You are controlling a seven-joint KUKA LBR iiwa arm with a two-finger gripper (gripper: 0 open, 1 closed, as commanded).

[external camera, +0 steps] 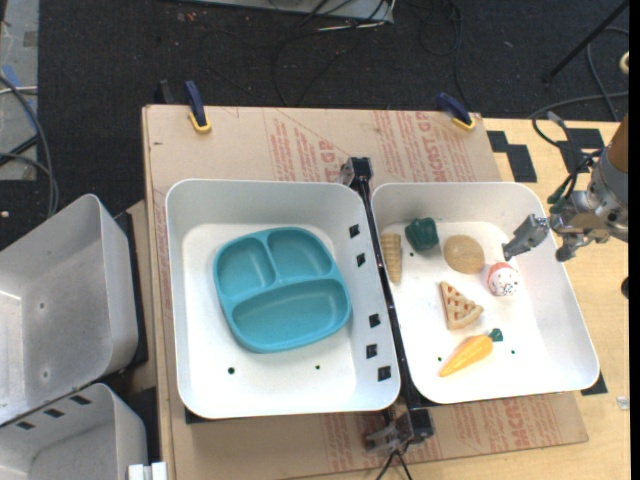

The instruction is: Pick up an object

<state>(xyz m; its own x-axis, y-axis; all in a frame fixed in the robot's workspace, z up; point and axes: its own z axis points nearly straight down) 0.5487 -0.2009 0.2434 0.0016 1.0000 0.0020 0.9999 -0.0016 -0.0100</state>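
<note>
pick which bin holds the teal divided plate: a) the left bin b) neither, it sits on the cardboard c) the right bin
a: the teal divided plate lies flat inside the left bin, while the right bin holds the small toy foods such as the carrot.

The arm at the scene's right edge is grey metal, with an orange-tan band above a rounded, silvery wrist housing. Thin dark cables loop beside the wrist. Below it the gripper is grey too, its two slim fingers darkening to near-black tips.
</note>
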